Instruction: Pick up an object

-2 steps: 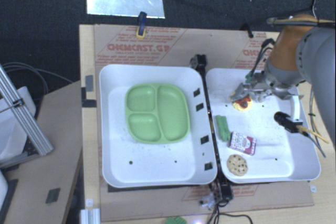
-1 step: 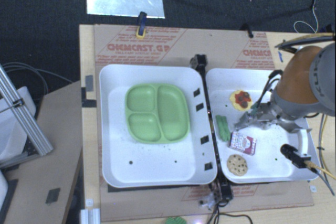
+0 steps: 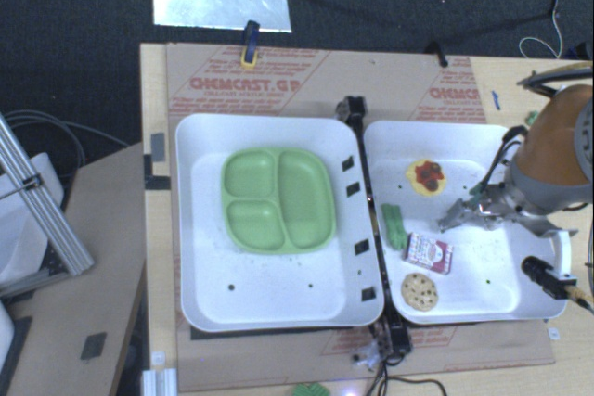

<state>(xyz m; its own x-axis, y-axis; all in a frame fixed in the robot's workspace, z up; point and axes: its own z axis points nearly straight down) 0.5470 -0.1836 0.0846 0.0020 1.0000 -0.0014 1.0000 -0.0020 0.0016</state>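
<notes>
Grey arm with orange band [image 3: 555,136] reaches in from the right over the right shallow white bin [image 3: 492,292]. Its claw [image 3: 457,216] sits low above the bin floor near the bin's middle, metal fingers [image 3: 449,219] pointing left toward the objects. Nothing visible between the fingers; how wide they stand cannot be told at this size.

Right bin contents:
- round yellow toy pizza with red topping [image 3: 426,176], upper left part of the bin, lying flat, up and left of the claw, apart from it.
- small green rectangular block [image 3: 394,225], against the bin's left wall, long axis running roughly top to bottom of the view, slightly tilted.
- small red and white box [image 3: 429,253], just right of the green block's lower end, lying flat, long axis roughly left to right, tilted a bit clockwise. Below and left of the claw, near but not touching.
- round tan chocolate-chip cookie [image 3: 419,292], lower left corner of the bin, just below the box.

Left shallow white bin [image 3: 200,292] holds a light green plastic divided plate [image 3: 278,199] with three compartments, lying flat in the middle.

Both bins sit side by side on the cardboard-covered bench [image 3: 278,79].
</notes>
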